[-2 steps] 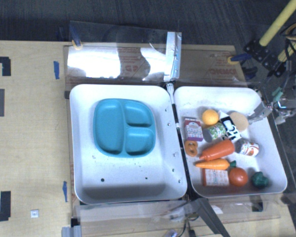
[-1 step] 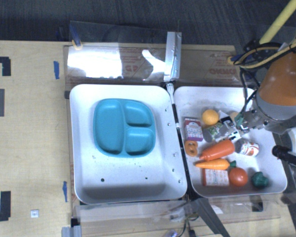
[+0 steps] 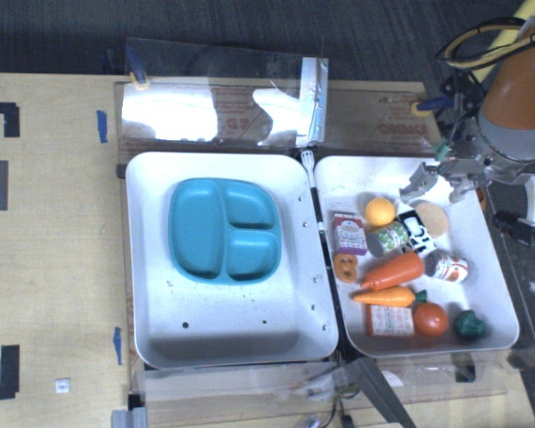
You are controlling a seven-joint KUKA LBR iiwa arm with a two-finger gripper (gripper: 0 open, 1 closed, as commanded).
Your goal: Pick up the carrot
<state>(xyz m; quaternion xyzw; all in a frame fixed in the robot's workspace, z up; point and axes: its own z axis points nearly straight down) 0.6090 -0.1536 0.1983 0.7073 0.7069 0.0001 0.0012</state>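
Note:
The carrot [image 3: 385, 298] is a small orange cone with a green stub at its right end. It lies flat in the lower middle of the right bin [image 3: 499, 283]. Just above it, touching or nearly so, lies a larger red-orange carrot-like piece [image 3: 393, 271], tilted up to the right. My gripper [image 3: 441, 178] hangs over the bin's upper right corner, well above and to the right of both pieces, with nothing seen in it. The orange-banded wrist [image 3: 515, 96] rises behind it.
The right bin is crowded: a yellow-orange ball [image 3: 380, 210], red packet [image 3: 349, 234], green can [image 3: 389, 237], black-and-white item [image 3: 416, 230], red-white can [image 3: 448, 268], tomato [image 3: 431, 319], red box [image 3: 388, 322], green piece [image 3: 469, 325]. The left bin [image 3: 152, 310] holds a blue divided plate [image 3: 225, 228].

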